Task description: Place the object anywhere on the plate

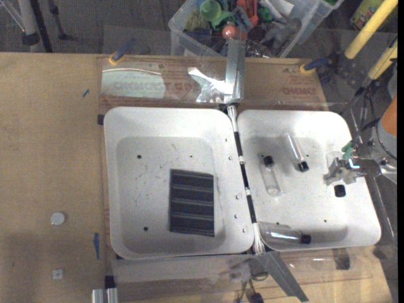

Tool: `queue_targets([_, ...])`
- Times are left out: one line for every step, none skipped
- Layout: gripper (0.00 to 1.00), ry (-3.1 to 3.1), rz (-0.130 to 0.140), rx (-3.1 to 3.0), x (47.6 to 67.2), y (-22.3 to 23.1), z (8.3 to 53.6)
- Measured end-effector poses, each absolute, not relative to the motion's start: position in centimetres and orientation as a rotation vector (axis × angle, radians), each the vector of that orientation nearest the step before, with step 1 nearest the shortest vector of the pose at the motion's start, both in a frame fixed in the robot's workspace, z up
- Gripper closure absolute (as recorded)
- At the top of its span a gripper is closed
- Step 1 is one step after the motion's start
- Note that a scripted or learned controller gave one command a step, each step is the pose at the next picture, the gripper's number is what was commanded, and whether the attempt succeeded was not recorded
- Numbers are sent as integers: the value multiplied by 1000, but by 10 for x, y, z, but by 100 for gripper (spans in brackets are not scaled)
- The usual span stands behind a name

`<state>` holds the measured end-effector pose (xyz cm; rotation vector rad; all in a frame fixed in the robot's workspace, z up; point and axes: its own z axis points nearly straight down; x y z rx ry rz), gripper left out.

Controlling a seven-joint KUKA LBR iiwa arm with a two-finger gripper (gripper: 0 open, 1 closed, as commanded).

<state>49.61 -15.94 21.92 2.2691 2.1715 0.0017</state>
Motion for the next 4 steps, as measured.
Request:
queue_targets([100, 1916, -1, 2490, 535, -105, 178])
queue_targets([100, 1792, 0, 2580, 544, -23, 184])
queue_targets([100, 1690, -2, 2649, 543, 91, 209])
queue_targets([100, 1426, -9, 2803, 509, 195, 172])
